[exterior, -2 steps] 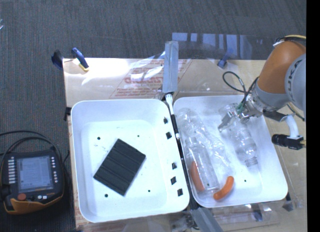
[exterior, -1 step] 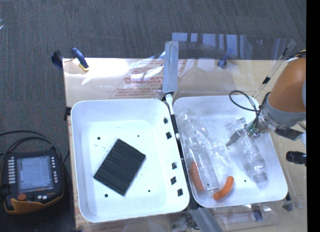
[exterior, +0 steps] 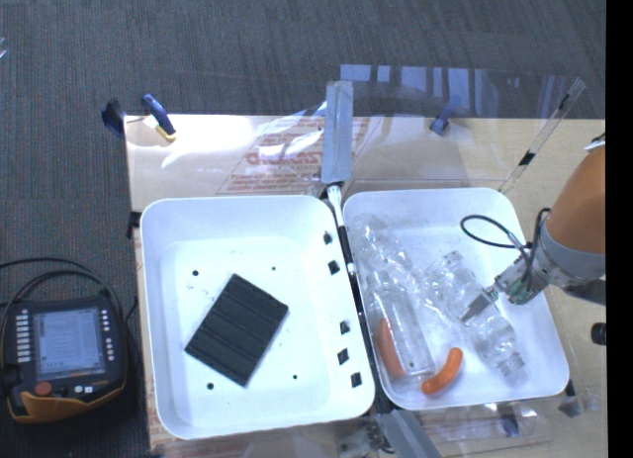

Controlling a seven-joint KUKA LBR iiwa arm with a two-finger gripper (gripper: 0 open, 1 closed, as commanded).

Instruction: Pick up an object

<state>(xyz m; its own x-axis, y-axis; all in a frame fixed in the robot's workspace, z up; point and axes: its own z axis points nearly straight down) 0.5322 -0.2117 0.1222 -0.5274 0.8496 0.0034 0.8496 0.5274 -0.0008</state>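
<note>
Fingers (exterior: 473,310) of the gripper (exterior: 478,306): whether they are spread or pressed together cannot be told; the tip is small and blurs into the clear plastic under it. They hang low over the right bin (exterior: 542,278), and nothing is visibly held between them. Candidate objects: clear bottles (exterior: 450,283) lie directly beneath and around the tip, a tall bottle (exterior: 401,332) lies to its left, and a crumpled bottle (exterior: 499,342) just below-right. One orange sausage (exterior: 443,371) lies below the tip, another (exterior: 389,347) further left beside the tall bottle. A black pad (exterior: 237,328) lies well apart in the left bin (exterior: 158,278). Likely failure modes: smooth, rounded bottles may squirt sideways from a closing pinch; crowded neighbours may block a finger's descent; the looped cable (exterior: 490,231) behind the wrist may snag.
</note>
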